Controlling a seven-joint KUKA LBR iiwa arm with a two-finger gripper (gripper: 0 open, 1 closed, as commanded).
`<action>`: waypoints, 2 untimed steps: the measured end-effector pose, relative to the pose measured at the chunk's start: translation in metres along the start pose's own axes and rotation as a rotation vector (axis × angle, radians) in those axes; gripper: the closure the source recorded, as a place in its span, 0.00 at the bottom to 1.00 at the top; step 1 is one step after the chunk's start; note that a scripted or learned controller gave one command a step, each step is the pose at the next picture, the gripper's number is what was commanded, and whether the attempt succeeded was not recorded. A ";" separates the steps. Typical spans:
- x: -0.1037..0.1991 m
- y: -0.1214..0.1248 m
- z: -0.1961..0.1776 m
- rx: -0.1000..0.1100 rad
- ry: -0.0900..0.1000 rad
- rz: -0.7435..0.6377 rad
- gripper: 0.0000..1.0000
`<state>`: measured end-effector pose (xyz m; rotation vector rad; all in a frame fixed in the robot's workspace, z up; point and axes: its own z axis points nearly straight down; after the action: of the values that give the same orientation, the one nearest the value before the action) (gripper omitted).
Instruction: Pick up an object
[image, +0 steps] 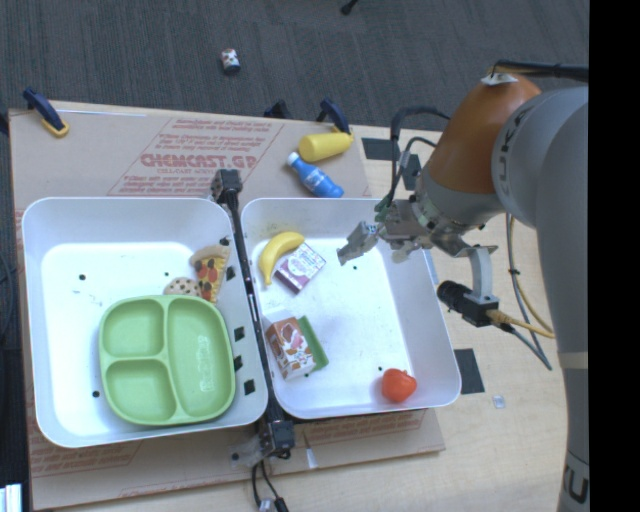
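You cannot tell from this view whether the fingers of the gripper (357, 247) are apart or together; nothing shows between them. It hangs over the upper part of the right bin (425, 330). Nearest thing: a small purple-and-white carton (300, 268), just beside the tip toward the left and slightly lower, lying tilted. The banana (278, 252) touches its left side, long axis running up-right to down-left. Carton print is too small to read. The cardboard sheet (150, 150) reads "CHEMCAST GP".
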<state>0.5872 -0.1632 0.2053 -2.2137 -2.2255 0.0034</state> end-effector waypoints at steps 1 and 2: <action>0.027 -0.079 0.027 0.002 0.000 -0.001 0.00; 0.017 -0.110 0.113 -0.001 0.001 -0.002 0.00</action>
<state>0.4770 -0.1469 0.0929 -2.2111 -2.2280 0.0004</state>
